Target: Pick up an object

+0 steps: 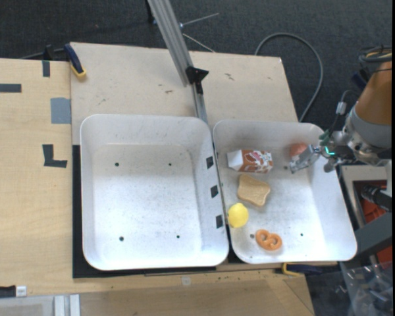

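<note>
The right bin [329, 203] holds several objects. A red and white carton [251, 160] lies near the bin's back left. A slice of toast [253, 191] sits just in front of it. A yellow lemon [237, 214] rests by the left wall, and an orange pretzel [268, 240] lies near the front. A small reddish object [298, 150] lies at the back right. My gripper [309, 158] hangs low over the bin's right side, just right of and in front of the reddish object. Nothing shows held in it.
The left bin [92, 176] stands beside the right one, with a divider [214, 183] between them. A metal pole [174, 35] slants over the back of the bench. The arm [372, 120] reaches in over the right bin's right wall.
</note>
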Controlling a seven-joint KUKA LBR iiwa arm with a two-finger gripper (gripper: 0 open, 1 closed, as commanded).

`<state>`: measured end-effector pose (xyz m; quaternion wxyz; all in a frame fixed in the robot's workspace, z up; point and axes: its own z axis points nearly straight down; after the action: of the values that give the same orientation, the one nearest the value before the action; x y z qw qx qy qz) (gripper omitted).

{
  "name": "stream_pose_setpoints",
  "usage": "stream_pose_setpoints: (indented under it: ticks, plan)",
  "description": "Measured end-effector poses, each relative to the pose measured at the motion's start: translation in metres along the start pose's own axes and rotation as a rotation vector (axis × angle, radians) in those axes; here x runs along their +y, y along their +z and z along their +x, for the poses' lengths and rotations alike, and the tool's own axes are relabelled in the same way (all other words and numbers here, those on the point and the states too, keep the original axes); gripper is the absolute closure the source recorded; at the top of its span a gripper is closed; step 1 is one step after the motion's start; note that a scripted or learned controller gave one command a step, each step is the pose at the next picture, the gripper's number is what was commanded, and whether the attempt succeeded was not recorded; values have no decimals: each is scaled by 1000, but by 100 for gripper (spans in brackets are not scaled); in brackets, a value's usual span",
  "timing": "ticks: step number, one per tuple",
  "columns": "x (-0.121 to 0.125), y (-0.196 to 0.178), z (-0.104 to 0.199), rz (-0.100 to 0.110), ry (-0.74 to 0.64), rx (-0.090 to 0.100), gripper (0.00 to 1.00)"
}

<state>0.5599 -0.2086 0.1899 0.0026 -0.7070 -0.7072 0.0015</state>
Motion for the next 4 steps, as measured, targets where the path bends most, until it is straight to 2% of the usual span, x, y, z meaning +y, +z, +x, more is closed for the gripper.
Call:
stream_pose_setpoints:
  ticks: [1,2,3,4]
  plan:
    - [1,-3,0,-4,-1,-1,0]
    - [3,60,1,2,-1,-1,0]
    - [3,102,2,-5,-1,-4,0]
    - [4,91,2,-5,-2,-3,100]
